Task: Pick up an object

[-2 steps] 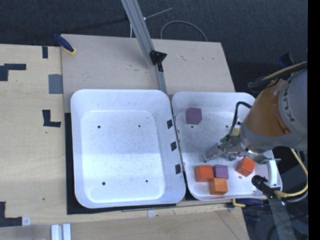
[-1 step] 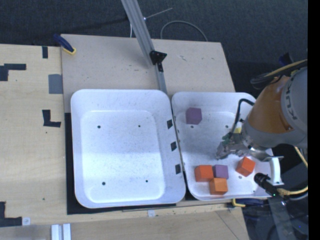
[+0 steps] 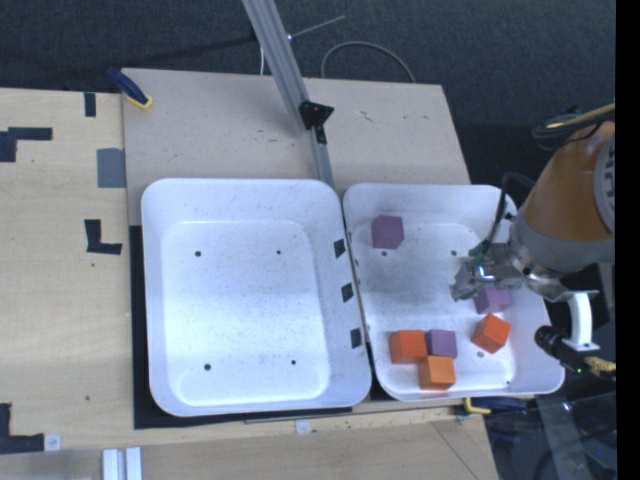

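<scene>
My gripper [image 3: 478,278] hangs low over the right side of the right bin [image 3: 420,200], reaching in from the right. A purple block [image 3: 494,297] lies just below and right of the fingertips, touching or nearly touching them. An orange block [image 3: 490,332] sits a little nearer the front. Another purple cube [image 3: 387,232] rests at the back left of this bin. Along the front stand an orange block [image 3: 406,346], a purple block [image 3: 441,343] and an orange block [image 3: 436,371], close together.
The left bin [image 3: 240,193] stands beside the right one, sharing a middle rim with black clips [image 3: 347,292]. A grey metal bar [image 3: 280,53] slants down from the top to the bins' back edge. The arm's orange band [image 3: 565,193] looms over the right rim.
</scene>
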Available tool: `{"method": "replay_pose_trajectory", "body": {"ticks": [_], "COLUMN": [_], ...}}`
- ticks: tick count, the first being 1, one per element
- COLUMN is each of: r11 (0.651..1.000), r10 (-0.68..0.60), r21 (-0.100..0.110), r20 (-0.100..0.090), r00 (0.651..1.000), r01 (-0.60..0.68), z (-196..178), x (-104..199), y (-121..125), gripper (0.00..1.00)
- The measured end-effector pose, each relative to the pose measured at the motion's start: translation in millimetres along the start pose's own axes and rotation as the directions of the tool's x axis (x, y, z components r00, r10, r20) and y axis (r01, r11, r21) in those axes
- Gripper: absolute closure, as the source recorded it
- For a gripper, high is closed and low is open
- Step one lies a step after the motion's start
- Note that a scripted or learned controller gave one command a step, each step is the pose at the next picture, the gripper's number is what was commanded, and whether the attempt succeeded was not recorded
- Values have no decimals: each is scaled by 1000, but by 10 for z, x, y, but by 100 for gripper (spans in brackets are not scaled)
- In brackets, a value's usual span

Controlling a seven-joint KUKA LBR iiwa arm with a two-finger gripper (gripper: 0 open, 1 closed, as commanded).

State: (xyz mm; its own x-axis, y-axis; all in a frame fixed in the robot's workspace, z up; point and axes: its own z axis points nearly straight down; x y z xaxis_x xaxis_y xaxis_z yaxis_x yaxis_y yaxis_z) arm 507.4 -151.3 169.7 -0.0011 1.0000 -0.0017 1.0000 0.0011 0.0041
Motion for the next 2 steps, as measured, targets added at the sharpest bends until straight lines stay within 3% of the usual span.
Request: {"method": "replay_pose_trajectory", "body": {"ticks": [2], "r11": [1000], "r10": [0], "r21": [-1], "r20": [0], "r00": [1000], "r01": [0], "z": [-1020], "x": [-72], "y": [-17], "gripper": [100]}}
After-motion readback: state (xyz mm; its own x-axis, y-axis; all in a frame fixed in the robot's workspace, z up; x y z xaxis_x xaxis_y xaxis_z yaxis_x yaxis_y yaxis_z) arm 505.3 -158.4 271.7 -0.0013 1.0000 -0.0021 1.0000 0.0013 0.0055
